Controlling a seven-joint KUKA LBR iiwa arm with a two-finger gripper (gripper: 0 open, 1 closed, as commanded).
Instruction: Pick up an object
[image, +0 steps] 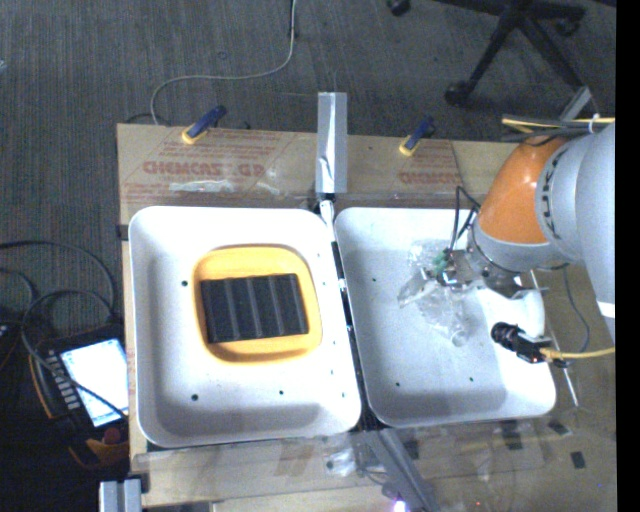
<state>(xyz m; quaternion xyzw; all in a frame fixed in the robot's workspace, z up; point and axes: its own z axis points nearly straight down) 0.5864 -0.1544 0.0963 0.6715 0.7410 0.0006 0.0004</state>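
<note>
Your pincer (448, 268) sits low in the right bin (400, 385), right of centre frame, over a clear crinkled object (432, 292); its state can't be told. Risk, judged: thin transparent film may slip or crumple. The yellow tray (258, 343) lies in the left bin (160, 400).

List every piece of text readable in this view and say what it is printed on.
Red print on the cardboard sheet behind the left bin: upside down and blurred, not readable.
More red print on the cardboard behind the right bin: too faint to read.
Lit screen of the handheld device on the floor: too small to read.
</note>
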